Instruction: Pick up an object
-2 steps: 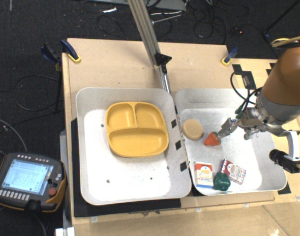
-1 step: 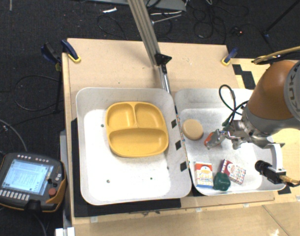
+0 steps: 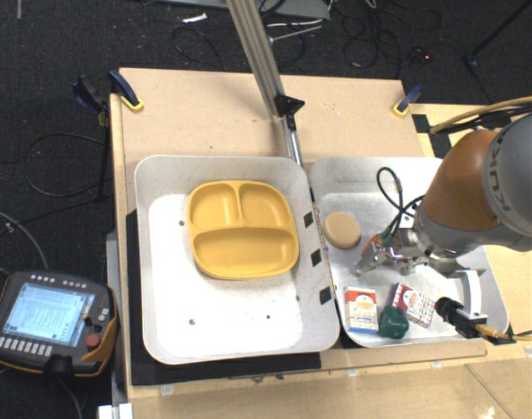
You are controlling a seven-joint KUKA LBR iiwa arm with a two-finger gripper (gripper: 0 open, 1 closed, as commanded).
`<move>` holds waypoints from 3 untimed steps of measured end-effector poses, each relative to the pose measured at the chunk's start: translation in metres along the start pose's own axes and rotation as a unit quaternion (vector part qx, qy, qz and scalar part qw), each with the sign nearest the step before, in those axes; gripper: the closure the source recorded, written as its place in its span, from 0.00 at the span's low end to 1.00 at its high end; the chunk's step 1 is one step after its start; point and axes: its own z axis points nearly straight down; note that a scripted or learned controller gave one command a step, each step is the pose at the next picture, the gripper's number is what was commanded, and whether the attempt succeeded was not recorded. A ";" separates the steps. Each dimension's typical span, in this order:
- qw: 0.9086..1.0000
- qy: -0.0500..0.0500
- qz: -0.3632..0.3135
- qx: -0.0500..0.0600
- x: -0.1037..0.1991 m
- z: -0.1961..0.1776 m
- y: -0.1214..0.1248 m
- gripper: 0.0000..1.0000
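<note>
Right bin (image 3: pixel 358 184), near edge: a small white carton (image 3: pixel 362 311), a dark green lump (image 3: pixel 392 323) and a red-and-white box (image 3: pixel 412 305) lie close together. Just behind them is the gripper (image 3: pixel 377 258), with nothing visibly held; whether it is open or closed cannot be told. Beyond it lies a tan round disc (image 3: pixel 342 230). Left bin (image 3: pixel 157 234): a yellow divided plate (image 3: pixel 243 230).

Pretty chunky arm (image 3: pixel 514 177) here, finished in smooth grey and rounded like a fat tube. A wide orange band (image 3: pixel 462 190) is wrapped round it above the wrist. A thin black cable (image 3: pixel 380 182) is looped off the wrist, and bare silvery metal fittings (image 3: pixel 397 253) can be seen at the end.
</note>
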 end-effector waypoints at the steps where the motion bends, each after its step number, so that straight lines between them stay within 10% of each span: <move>1: 1.000 0.000 0.000 -0.001 0.000 -0.011 0.001 1.00; 3: 1.000 0.000 -0.002 -0.002 0.006 -0.117 0.003 1.00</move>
